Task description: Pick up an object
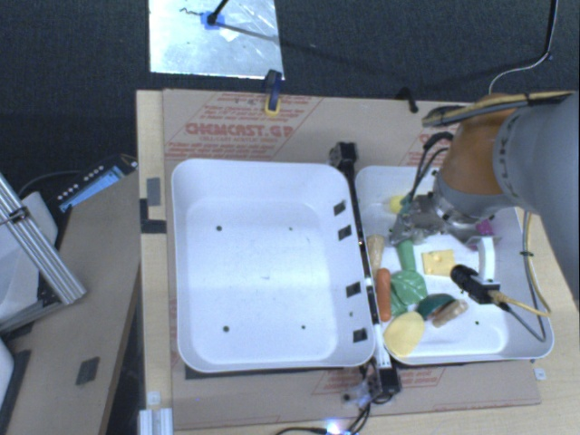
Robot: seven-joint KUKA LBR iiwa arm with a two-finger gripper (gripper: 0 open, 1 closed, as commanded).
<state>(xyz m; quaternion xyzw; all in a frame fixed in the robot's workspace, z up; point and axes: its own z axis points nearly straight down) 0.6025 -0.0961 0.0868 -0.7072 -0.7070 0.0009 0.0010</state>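
The hand (410, 227) sits low over the far-left part of the right bin (507, 341), right at the far end of a green toy vegetable (408, 284). The wrist hides its working end, so I cannot tell whether it is spread or pressed together, and nothing can be seen pinched in it.

Everything worth picking lies in this bin, crowded toward its left wall:
- An orange carrot-shaped toy (383, 294) lies just beside the green one, on its left.
- A yellow lemon-shaped toy (405, 332) sits at the near-left corner.
- A flat yellow block (438, 262) lies to the right of the green toy.
- A dark teal and brown piece (444, 308) lies nearer, next to the lemon shape.

The green toy looks like the likely target. A good grasp would close across its narrow width, centred on it, and at the far end, where the carrot shape and the block crowd it least. Further toward the near side the neighbours press close, and a descent there risks landing on the carrot shape or nudging the pile. The hand should go deep enough to catch the rounded sides below their widest line, then lift straight up and slowly, since a smooth toy could squirt out sideways.
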